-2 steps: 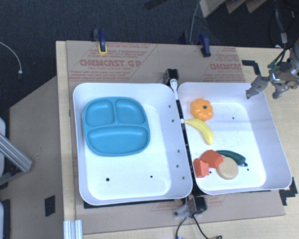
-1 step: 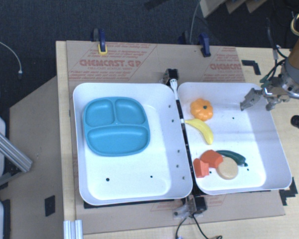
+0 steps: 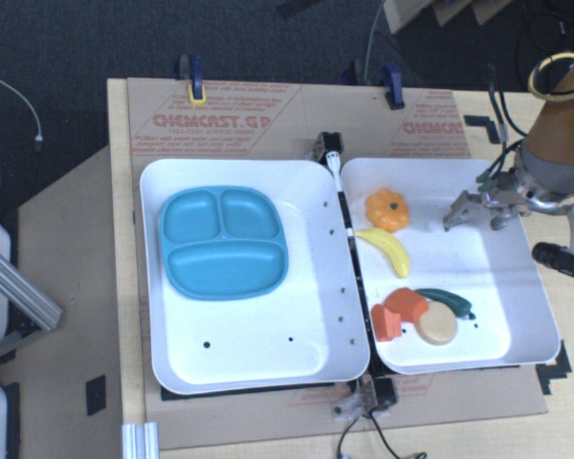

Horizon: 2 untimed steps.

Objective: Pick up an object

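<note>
- The gripper (image 3: 480,210) hangs over the upper right part of the right bin (image 3: 517,285); its two fingers (image 3: 456,214) are spread apart, with nothing between them.
- The fingers point toward the bin's centre from the right, over bare white floor, and no object lies directly beneath them.
- Behind the gripper, the arm (image 3: 555,132) rises toward the right edge of the view, grey at the wrist with its orange band above.
- Nearest to the gripper is one small orange pumpkin-shaped toy (image 3: 387,209), to its left in the upper left part of the right bin, apart from the fingers.
- Just below the pumpkin lies one yellow banana (image 3: 386,250), slanting downward from the bin's left wall.
- Lower in the same bin sit three things crowded together: one red-orange block (image 3: 398,313), one round beige disc (image 3: 437,327) just beside it on the right, and one dark green long piece (image 3: 448,300) lying across the top of the disc.
- That makes five loose objects in the right bin, all toward its left and lower parts, with open floor between them and the gripper.
- The left bin (image 3: 258,352) holds one blue divided plate (image 3: 225,243) with three compartments, resting in its upper left part.
- Two bins sit side by side on a brown board (image 3: 134,256), and two blue clamps (image 3: 193,79) hold the board's far edge.
</note>
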Motion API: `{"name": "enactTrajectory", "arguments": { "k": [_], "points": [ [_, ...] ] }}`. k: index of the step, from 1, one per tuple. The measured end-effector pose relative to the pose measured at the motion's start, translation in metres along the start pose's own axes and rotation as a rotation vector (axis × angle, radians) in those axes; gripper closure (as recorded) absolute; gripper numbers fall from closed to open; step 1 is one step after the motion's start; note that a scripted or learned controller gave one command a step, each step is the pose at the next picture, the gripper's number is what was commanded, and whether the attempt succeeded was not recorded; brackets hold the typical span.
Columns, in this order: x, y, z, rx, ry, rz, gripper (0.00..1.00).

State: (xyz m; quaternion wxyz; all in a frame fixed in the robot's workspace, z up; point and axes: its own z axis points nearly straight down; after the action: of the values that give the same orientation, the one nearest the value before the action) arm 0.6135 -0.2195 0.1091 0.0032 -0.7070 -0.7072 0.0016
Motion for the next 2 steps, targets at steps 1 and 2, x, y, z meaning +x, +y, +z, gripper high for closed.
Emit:
{"name": "enactTrajectory", "arguments": {
  "k": [1,2],
  "points": [
    [0.004,0.002,0.025,-0.005,0.005,-0.003,0.00],
    [0.002,0.002,0.013,-0.008,-0.001,-0.003,1.00]
  ]
}}
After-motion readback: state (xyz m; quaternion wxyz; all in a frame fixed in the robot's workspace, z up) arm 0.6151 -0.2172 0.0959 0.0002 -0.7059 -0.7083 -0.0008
